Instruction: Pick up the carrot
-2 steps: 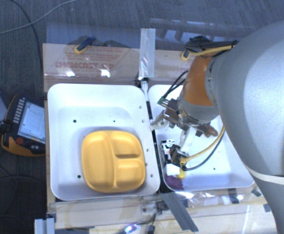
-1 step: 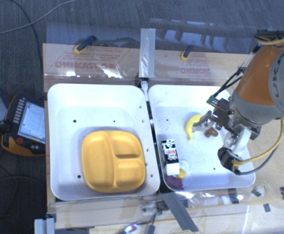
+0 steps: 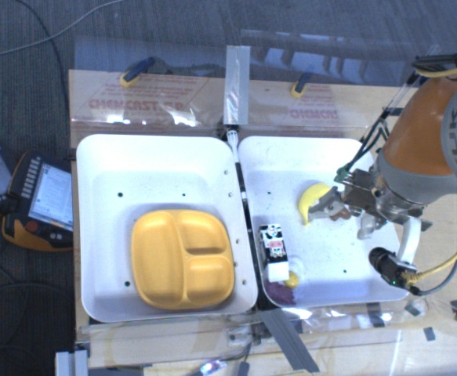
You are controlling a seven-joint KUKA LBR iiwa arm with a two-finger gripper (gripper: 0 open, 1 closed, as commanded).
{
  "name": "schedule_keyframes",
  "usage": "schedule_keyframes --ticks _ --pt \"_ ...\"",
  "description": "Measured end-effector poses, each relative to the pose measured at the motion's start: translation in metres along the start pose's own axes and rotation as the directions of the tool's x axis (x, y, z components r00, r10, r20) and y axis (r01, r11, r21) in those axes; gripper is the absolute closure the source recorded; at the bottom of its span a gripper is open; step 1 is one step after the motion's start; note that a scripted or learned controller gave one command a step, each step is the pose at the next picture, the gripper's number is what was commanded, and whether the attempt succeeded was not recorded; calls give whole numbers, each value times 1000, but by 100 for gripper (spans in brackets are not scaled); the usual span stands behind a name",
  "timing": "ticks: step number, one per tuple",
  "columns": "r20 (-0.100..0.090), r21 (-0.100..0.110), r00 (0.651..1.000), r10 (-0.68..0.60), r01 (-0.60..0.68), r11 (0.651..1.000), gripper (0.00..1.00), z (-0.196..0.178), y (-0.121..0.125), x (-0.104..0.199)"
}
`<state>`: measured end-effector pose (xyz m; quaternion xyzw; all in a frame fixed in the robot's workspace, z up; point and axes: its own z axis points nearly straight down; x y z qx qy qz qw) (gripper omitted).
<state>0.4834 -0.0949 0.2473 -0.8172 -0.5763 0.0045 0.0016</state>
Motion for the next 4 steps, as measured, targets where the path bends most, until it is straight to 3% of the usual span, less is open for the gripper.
schedule_keyframes --ticks 1,2,3,4 --pt "-2 1 980 198 -198 980 0 31 -10 31" --pt "1 0 619 785 -785 619 0 28 1 -5" --pt "1 1 522 853 -853 522 0 38 13 -36" --pt "1 6 536 844 -844 536 0 129 -1 3"
